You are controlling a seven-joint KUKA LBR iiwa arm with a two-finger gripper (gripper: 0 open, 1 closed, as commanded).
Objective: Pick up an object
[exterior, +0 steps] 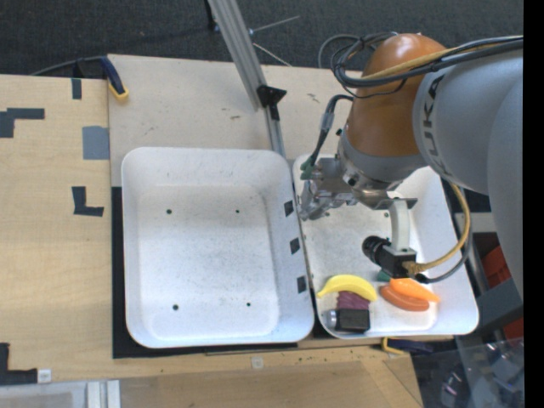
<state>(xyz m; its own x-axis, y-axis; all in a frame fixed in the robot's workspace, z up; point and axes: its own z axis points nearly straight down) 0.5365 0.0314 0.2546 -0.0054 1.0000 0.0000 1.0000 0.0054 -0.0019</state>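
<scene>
In the right bin (459,313), near its front edge, lie a yellow banana (347,286), a small dark maroon and black block (351,311) just in front of it, and an orange carrot-like piece (407,294) with a green tip. My gripper (314,201) hangs over the right bin's left side, close to the wall between the bins, well behind those objects. Nothing shows between its fingers. The grey and orange arm covers the back of the right bin.
The left bin (204,245) sits beside the right one, its white floor dotted with small dark marks. A slanted metal pole (246,58) rises behind the bins. A black cylindrical part with a white bracket (387,249) hangs from the arm above the carrot.
</scene>
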